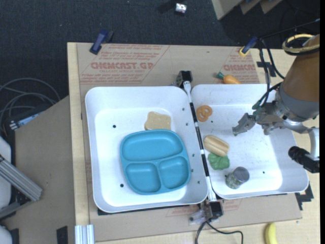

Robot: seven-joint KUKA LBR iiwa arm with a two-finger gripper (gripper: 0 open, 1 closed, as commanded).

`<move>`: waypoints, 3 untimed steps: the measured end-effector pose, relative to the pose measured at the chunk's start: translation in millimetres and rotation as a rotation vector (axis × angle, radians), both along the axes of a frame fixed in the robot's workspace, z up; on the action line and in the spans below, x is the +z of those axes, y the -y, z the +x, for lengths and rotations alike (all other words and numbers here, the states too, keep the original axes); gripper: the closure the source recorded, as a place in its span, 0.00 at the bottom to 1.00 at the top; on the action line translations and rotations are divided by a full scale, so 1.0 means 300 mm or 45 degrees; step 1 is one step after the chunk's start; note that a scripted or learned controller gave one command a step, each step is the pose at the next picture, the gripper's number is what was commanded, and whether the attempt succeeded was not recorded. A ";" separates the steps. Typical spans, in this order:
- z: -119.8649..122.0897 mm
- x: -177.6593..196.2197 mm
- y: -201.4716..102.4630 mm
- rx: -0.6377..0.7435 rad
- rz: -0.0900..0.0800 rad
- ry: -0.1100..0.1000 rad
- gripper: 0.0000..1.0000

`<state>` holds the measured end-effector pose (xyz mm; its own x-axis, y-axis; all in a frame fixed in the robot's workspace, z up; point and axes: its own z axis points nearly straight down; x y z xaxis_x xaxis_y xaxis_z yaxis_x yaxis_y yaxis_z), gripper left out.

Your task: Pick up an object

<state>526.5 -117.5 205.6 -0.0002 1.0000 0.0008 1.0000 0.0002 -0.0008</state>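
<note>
Nearest edge: one yellow banana-like thing (270, 233) lies on the bench front, cut off by the frame; a black clip and cable (212, 211) sit where the two bins meet.
Left bin (101, 136): two things in it. One blue divided plate (155, 160) with three compartments, nothing on it, and one tan toast slice (157, 121) touching the plate's far rim.
Right bin (284, 179): four things, all along its left side. From near to far: one grey round lump (236, 177), one green leafy piece (219, 161), one tan bread roll (216, 145) touching the green piece, and one orange pretzel (204, 113) well apart near the far left corner.
Gripper (247, 124): it hangs over the middle of the right bin, pointing left, nothing between its fingers; from here I cannot tell whether they are spread or closed.
Arm (304, 80): one, grey wrist and orange band, coming in from the right and partly cut off.
Bench (127, 65): brown board with red printing, one small carrot-like toy (228, 78) beyond the right bin, one blue clamp (100, 41) at the far left corner.
Room: dark carpet beyond, loose cables (20, 103) at the left, grey metal rail (20, 179) at the near left.
Hard to make out: the grey lump's exact shape is unclear.
</note>
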 end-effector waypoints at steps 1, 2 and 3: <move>-0.158 -0.402 -0.045 -0.001 0.000 0.000 0.00; -0.158 -0.338 -0.036 -0.001 -0.002 0.002 0.00; -0.159 -0.350 -0.047 -0.001 0.000 -0.001 0.00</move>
<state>478.6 -103.4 100.6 0.0007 1.0000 0.0009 1.0000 -0.0007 -0.0014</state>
